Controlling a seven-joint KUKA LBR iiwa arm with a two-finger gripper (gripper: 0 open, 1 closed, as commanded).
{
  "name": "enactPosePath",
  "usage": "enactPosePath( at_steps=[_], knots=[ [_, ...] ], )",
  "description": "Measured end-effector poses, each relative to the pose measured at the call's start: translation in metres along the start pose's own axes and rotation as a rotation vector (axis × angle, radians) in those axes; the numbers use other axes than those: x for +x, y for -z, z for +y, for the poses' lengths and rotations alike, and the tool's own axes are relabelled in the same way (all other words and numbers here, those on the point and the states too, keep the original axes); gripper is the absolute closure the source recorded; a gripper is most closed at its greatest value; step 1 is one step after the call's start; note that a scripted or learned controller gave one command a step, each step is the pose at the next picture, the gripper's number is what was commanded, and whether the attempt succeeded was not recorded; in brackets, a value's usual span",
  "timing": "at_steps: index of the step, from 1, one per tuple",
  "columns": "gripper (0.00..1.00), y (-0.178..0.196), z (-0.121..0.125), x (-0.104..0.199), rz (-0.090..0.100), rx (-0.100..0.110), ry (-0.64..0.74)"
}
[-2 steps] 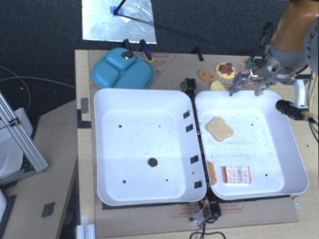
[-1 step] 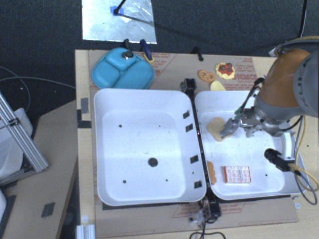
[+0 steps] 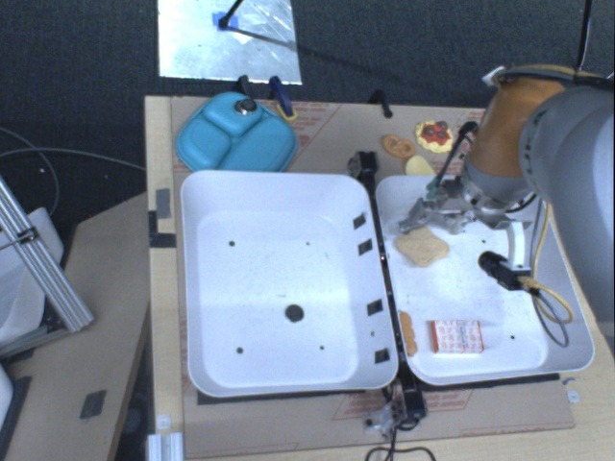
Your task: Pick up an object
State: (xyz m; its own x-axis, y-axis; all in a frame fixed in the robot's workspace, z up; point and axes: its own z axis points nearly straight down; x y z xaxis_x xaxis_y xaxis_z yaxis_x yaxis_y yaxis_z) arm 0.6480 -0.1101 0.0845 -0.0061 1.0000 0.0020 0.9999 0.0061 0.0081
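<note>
My gripper (image 3: 423, 219) hangs low over the back left part of the right bin (image 3: 567, 349), just above and behind a flat tan slice-shaped piece (image 3: 423, 249) lying on the bin floor. Nothing shows as lifted off the floor. A red and white packet (image 3: 455, 335) lies near the bin's front. A small orange piece (image 3: 407, 332) rests against that bin's left wall.
The left bin (image 3: 207, 257) shows a small dark round spot (image 3: 294, 312) on its floor. Behind the bins lie a blue moulded tray (image 3: 235, 134) and three small toy foods (image 3: 434, 134). A silver sheet (image 3: 229, 27) lies further back.
</note>
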Motion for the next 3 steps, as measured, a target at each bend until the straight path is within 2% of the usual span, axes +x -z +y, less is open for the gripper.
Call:
enactPosePath(
  at_steps=[1,2,3],
  knots=[
    [0.00,0.108,0.011,0.098,0.002,-0.006,0.008],
    [1.00,0.112,0.010,0.090,-0.002,0.001,0.000],
    [1.00,0.099,-0.008,0.122,-0.001,0.008,0.001]
  ],
)
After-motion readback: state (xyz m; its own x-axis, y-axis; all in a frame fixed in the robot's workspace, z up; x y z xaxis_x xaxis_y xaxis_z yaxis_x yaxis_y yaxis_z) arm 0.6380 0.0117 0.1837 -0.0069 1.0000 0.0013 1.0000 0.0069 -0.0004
